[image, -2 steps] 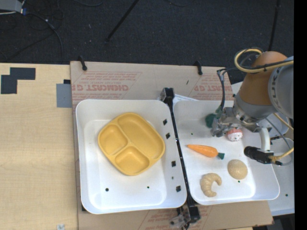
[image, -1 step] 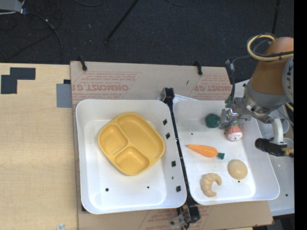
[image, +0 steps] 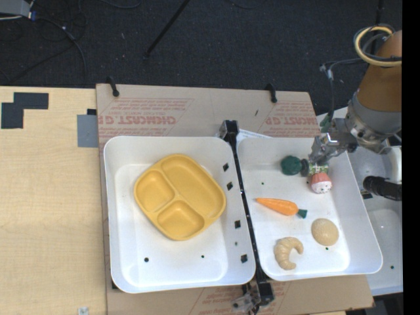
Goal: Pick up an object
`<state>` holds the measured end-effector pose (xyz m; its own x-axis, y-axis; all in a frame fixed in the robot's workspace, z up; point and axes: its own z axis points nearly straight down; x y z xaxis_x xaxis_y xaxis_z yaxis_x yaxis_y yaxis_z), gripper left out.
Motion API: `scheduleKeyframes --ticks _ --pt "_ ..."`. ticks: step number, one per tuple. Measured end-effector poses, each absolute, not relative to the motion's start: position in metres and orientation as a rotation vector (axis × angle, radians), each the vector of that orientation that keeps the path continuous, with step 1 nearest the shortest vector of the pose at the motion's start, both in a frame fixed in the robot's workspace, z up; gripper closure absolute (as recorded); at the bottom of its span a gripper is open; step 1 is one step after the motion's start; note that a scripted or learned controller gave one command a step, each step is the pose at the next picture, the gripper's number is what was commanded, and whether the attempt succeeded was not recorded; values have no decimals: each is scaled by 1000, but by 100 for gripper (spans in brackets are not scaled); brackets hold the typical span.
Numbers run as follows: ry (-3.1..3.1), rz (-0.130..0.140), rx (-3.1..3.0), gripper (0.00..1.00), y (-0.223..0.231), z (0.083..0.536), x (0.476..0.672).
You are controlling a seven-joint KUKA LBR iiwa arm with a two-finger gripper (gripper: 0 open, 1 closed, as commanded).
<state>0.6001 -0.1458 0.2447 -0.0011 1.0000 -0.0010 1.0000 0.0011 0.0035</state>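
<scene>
The gripper (image: 320,165) is hanging over the right bin's (image: 354,254) upper right part, fingers pinching a small red and white toy (image: 320,182) that's dangling right under them. A dark green lump (image: 291,165) is sitting just to its left. Further down, an orange carrot (image: 278,206), a round beige bun (image: 325,231) and a croissant (image: 288,251) are lying around. The left bin (image: 125,254) is holding 1 yellow divided plate (image: 179,195).
</scene>
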Motion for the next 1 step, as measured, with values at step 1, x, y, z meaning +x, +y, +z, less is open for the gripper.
scheduleKeyframes --ticks 1 --pt "2228 -3 2221 100 -107 241 583"
